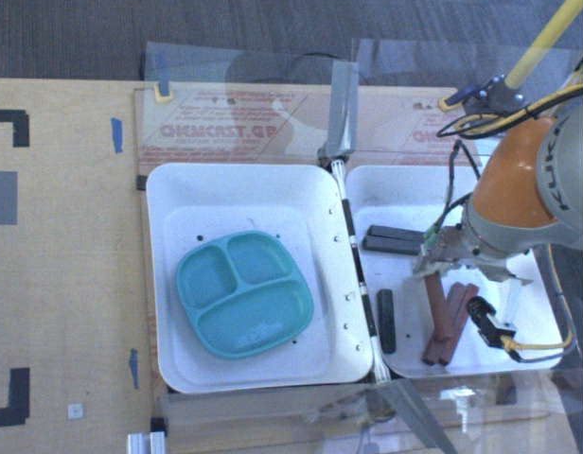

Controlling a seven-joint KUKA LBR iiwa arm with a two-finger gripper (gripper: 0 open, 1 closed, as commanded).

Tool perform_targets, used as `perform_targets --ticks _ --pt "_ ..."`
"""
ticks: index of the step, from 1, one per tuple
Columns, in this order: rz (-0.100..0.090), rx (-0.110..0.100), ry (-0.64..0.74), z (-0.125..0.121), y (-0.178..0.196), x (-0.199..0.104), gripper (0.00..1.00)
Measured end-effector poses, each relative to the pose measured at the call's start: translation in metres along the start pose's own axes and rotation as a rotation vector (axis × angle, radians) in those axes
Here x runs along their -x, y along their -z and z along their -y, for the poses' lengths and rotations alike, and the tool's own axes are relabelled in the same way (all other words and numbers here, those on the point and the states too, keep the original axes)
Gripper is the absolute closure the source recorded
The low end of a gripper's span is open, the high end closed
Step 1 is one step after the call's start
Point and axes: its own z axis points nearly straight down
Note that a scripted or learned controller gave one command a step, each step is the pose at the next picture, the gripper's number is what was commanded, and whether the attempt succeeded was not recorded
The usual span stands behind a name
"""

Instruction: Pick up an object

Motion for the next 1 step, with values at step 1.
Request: perform_targets --ticks 1 --pt "0.000 -0.006 0.215 0.0197 0.1195 -0.0587 1.00"
